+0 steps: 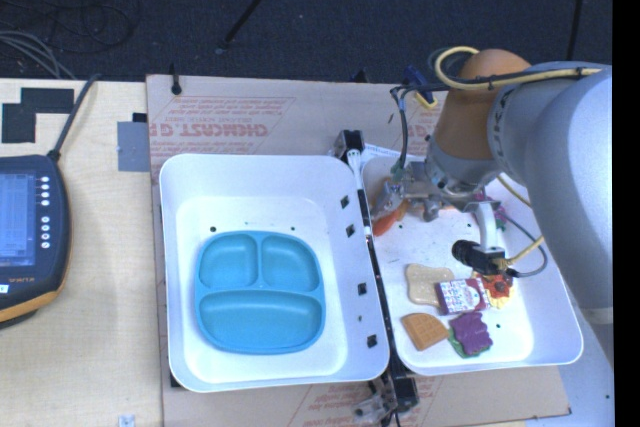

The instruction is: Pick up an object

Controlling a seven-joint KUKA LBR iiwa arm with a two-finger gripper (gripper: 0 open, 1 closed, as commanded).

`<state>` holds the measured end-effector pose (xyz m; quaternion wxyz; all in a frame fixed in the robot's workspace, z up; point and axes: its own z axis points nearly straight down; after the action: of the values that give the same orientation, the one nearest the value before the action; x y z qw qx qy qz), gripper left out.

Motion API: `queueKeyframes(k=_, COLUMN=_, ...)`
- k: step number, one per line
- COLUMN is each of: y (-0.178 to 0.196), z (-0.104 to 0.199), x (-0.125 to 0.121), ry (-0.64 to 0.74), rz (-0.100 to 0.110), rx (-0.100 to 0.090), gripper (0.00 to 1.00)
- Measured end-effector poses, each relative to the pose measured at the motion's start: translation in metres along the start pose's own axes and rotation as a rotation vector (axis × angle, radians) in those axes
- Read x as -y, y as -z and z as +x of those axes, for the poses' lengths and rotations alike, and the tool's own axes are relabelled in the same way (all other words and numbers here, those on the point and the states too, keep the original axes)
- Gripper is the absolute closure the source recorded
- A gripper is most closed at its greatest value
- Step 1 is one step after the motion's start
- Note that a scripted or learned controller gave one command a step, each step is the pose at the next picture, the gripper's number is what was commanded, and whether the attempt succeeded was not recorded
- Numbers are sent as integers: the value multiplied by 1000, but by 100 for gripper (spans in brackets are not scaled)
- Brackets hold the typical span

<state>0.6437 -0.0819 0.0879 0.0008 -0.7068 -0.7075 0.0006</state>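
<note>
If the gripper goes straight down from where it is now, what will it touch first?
Probably the orange object by the right bin's left wall, just under the gripper. Depth is unclear from this slanted view, so it may meet the bare bin floor beside it instead.

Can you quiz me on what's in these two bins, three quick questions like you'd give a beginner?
1. True or false: the blue tray lies in the left bin.
2. Which bin does the gripper hang over: A left, B right?
3. Fill in: beside the orange cracker lies a ___ toy.

Key: 1 true. 2 B, the right bin. 3 purple.
</note>
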Motion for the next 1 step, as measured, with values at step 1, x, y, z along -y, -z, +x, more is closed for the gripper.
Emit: queueKeyframes(k=1, y=0, z=0, x=0, ry=0, rz=0, rx=0, gripper=0)
